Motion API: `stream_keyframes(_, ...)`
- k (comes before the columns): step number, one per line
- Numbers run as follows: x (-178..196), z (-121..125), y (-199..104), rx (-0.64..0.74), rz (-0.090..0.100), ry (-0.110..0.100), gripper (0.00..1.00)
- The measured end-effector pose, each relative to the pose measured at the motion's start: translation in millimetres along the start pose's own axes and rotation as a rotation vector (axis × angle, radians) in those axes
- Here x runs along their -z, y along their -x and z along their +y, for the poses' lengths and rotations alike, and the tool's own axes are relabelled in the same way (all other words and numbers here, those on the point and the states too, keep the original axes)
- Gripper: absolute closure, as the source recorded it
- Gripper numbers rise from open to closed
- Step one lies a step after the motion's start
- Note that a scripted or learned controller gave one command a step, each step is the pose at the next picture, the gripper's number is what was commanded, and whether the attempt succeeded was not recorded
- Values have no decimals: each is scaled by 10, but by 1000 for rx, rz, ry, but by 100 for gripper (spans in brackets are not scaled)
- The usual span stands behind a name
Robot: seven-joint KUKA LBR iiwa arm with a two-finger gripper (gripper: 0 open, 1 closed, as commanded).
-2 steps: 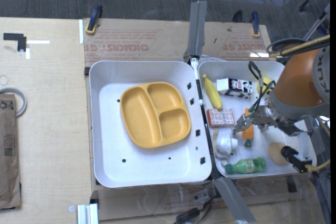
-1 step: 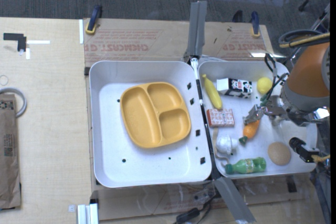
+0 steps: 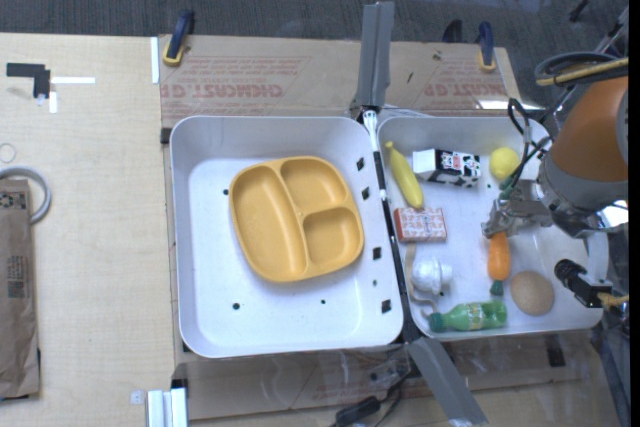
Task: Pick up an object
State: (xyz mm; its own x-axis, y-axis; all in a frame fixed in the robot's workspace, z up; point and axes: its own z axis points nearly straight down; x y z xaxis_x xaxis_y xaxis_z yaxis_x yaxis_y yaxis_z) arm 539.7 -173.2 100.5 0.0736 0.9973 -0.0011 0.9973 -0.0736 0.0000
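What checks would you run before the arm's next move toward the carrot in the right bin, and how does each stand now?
1. Gripper sits over the right white bin: ok.
2. Small orange carrot lies just below the gripper, unobstructed from above: ok.
3. Carrot between the fingers: not ok, it lies apart.
4. Finger opening: cannot tell.
5. Neighbours spaced from the carrot: tan egg-shaped object and green plastic bottle lie close: not ok.
6. Yellow divided plate is in the left bin, out of the way: ok.
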Motion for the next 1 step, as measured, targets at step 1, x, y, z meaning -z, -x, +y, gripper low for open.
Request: stream_keyframes(1, 878, 117, -100, -89, -1, -1, 100)
